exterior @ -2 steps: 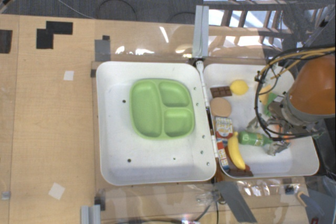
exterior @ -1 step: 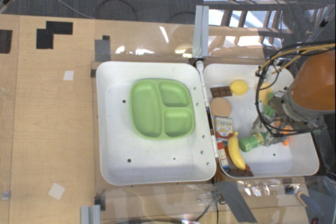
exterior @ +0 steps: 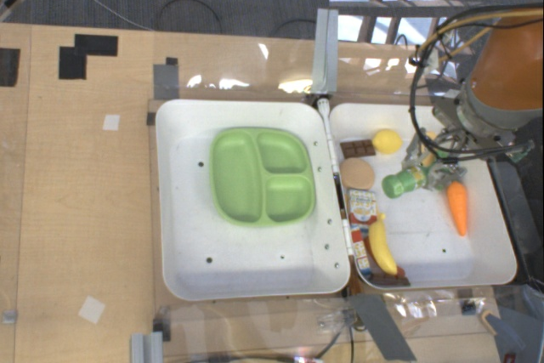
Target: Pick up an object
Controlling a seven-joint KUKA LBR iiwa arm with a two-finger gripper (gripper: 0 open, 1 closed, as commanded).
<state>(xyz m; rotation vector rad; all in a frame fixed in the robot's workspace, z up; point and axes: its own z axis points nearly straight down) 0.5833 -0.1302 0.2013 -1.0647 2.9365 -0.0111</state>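
In the right bin (exterior: 484, 268), a green bottle (exterior: 403, 182) is seen lying on its side near the middle, with the gripper (exterior: 433, 168) set low at its right end. The fingers appear to sit about the bottle's end, but whether they are closed on it cannot be told. Risk noted: a round bottle taken near one end is likely to roll or swing out on lifting. The carrot (exterior: 458, 207), just beside the gripper, could be knocked or caught. A lemon (exterior: 388, 141), a chocolate bar (exterior: 357, 150), a round biscuit (exterior: 358, 174) and a banana (exterior: 382, 246) are crowded along the left wall. The arm is brought in from the right, wrist bent downward over the bin. A green divided plate (exterior: 260, 175) is in the left bin (exterior: 183, 259).
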